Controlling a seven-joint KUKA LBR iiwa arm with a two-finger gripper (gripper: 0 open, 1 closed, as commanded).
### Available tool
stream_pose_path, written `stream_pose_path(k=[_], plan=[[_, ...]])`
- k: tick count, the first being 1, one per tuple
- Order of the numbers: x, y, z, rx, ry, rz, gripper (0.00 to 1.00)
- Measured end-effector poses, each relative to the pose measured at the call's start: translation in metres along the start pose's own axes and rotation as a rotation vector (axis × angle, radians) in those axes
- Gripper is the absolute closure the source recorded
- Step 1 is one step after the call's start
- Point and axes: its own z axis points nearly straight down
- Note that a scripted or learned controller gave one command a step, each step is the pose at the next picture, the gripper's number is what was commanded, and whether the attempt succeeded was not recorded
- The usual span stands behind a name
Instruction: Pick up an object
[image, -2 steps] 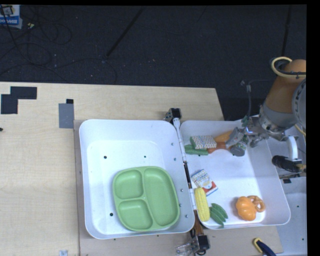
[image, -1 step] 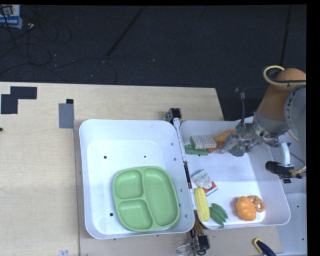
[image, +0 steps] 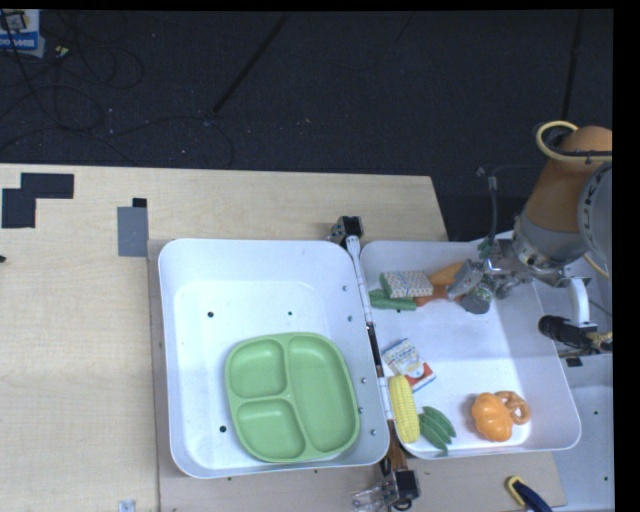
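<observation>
Gripper (image: 478, 293): low in the right bin (image: 545, 425) at about 1 o'clock; whether its fingers are parted or closed cannot be told.
Carrot (image: 440, 276): just at the gripper's 9 o'clock, beside a green-stemmed block (image: 400, 288).
Far rim: close behind both.
Open floor: bin centre, toward 6 o'clock.
Near edge: corn (image: 404, 408), green pods (image: 437, 426), orange pepper (image: 494, 415).
Left bin (image: 190, 300): green divided plate (image: 291, 396).

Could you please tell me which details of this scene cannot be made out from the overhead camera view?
- Gripper: its fingers blur into the arm's grey shapes, so their state is unreadable.
- Carrot: its right end is hidden by the gripper; contact cannot be judged.
- Small packet: print too small to read.
- Pretzel: partly merged with the orange pepper.
</observation>
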Motion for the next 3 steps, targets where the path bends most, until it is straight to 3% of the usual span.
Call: stream_pose_path(k=[1, 2, 3], plan=[[0.005, 0.000, 0.021, 0.002, 0.000, 0.002, 0.00], [0.000, 0.000, -0.022, -0.001, 0.000, 0.004, 0.00], [0.001, 0.000, 0.018, 0.002, 0.000, 0.001, 0.00]])
